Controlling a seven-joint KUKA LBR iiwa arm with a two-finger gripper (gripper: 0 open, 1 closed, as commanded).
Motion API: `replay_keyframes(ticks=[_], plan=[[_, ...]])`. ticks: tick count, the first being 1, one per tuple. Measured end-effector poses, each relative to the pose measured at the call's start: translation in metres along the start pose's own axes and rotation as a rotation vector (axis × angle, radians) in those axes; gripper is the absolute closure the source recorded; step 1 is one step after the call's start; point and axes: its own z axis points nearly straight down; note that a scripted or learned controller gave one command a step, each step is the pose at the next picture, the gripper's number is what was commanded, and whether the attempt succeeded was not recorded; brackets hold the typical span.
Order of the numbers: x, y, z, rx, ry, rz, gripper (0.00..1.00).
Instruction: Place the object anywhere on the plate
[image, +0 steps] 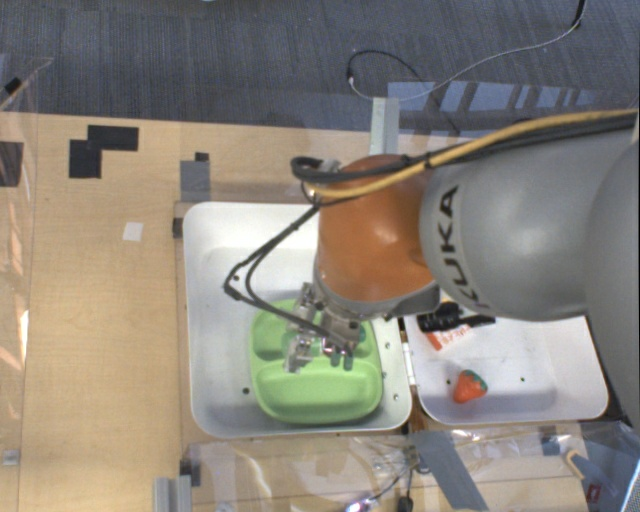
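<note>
A light green plate (315, 392) with divided sections lies in the left bin (215, 330), toward its front. My gripper (320, 350) hangs low over the plate's back half, under the orange wrist band. I see nothing clearly between its fingers. A red strawberry (469, 386) with a green top lies in the right bin (540, 385), near the front left. Behind it, a red and white packet (450, 330) pokes out from under the arm.
The bulky grey arm (530, 230) covers the back of the right bin and the divider between the bins. A black cable (265, 265) loops off the wrist over the left bin. Wooden bench surface (100, 330) stretches to the left.
</note>
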Motion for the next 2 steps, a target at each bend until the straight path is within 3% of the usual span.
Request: replay_keyframes(ticks=[1,2], plan=[[0.011,0.056,0.012,-0.002,-0.002,-0.229,1.00],[0.001,0.059,0.076,-0.006,-0.008,-0.374,1.00]])
